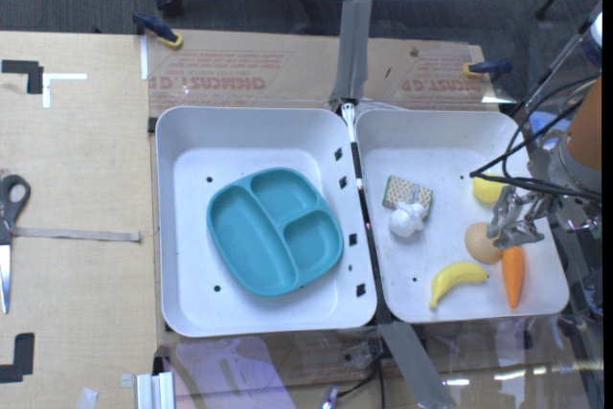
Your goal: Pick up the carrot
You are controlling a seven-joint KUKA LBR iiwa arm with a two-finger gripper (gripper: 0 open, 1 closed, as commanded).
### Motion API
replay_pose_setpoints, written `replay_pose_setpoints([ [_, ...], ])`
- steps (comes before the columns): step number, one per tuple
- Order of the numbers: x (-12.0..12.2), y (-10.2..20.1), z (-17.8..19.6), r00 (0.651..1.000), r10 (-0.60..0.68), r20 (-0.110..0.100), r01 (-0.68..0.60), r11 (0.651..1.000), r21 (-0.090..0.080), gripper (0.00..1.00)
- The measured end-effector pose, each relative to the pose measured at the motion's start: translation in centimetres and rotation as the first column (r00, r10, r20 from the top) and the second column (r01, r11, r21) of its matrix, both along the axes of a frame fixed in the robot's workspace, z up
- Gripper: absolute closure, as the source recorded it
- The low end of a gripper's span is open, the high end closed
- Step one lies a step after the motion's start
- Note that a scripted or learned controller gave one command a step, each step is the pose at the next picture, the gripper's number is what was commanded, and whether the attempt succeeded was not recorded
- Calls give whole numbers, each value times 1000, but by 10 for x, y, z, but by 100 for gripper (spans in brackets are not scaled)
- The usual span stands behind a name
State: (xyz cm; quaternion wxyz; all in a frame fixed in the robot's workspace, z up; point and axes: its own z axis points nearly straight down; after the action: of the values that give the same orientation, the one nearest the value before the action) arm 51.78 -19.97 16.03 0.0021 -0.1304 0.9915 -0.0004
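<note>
One carrot lies in the right bin, near its right wall, just beside the banana. The gripper hovers above its top end, fingers slightly spread, pinching nothing. Probably light, stiff and smooth; grasp mid-body.
</note>
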Motion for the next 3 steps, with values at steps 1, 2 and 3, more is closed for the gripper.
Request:
replay_pose_setpoints([
  [1, -16, 39, 23, 999, 42, -1, -42, 999, 1, 100],
  [2, -11, 42, 52, 986, 168, 3, -168, 986, -1, 100],
  [3, -19, 75, 41, 993, 118, 0, -118, 993, 1, 100],
])
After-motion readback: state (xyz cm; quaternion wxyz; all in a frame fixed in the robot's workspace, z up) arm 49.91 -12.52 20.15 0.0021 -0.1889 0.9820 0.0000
